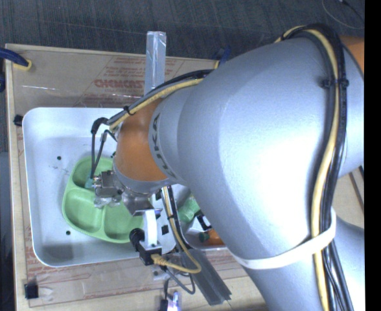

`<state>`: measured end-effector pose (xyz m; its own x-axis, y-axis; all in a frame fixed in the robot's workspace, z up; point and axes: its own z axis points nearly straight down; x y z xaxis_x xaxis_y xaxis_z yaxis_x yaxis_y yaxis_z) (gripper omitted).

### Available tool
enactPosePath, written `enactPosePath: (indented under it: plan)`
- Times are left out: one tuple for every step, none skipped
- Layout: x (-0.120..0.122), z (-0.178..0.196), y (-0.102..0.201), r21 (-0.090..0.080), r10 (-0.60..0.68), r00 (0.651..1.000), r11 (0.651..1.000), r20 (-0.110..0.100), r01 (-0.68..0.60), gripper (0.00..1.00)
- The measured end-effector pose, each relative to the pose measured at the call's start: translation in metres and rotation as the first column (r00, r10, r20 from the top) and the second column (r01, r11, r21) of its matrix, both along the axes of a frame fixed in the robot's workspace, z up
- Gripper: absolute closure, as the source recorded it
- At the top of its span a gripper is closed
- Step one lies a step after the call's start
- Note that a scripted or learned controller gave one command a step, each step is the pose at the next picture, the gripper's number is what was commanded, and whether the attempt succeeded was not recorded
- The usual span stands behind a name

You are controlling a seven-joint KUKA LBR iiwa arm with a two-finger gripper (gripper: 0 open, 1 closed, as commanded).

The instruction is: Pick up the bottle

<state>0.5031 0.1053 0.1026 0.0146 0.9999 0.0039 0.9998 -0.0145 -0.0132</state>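
Arm low over the left bin, tool hidden

One grey arm [262, 148] with one orange band [135, 151] above the wrist reaches in from the right and covers most of the desk [67, 76]. Its wrist hangs over the left white bin [45, 135] — the one bin that can be seen nearly whole. Of the second bin only a sliver of rim shows under the arm, near the lower middle.

In the left bin lies one green divided plate [80, 203], its compartments partly covered by the wrist. The tool [106, 190] sits just above the plate's near side; whether it is released or clenched I cannot tell, since the wrist body blocks it.

Just right of the wrist, at the edge between the bins, one green object [192, 209] peeks out, with a bit of orange [211, 238] beside it — possibly the bottle, but too hidden to be sure.

Two blue clamps [9, 58] grip the desk's left edge
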Motion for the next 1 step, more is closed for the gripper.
enactPosePath:
  plan:
    - [0.0004, -0.0005, 0.0004, 0.000, 0.001, 1.000, 1.000, 0.001, -0.001, 0.00]
